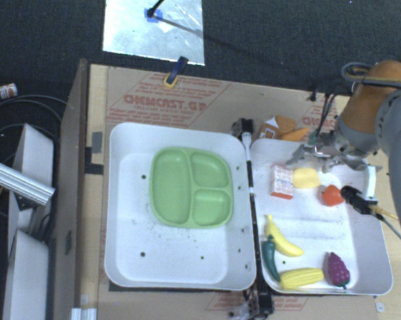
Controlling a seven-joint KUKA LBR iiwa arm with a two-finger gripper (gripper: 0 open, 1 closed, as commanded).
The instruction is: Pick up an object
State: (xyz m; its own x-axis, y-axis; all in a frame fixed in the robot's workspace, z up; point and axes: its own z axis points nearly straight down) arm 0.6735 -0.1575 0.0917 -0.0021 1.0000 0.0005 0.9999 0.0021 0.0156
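One yellow lemon lies near the right bin's far edge, directly under the gripper; finger state cannot be told. Red tomato sits just beside.

right bin centre lay open | banana, corn, eggplant crowded near edge | carton, lemon, tomato blocked far end

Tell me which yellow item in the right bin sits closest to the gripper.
The pale yellow lemon, just below the gripper. The banana and the corn cob lie nearer the bin's front edge.
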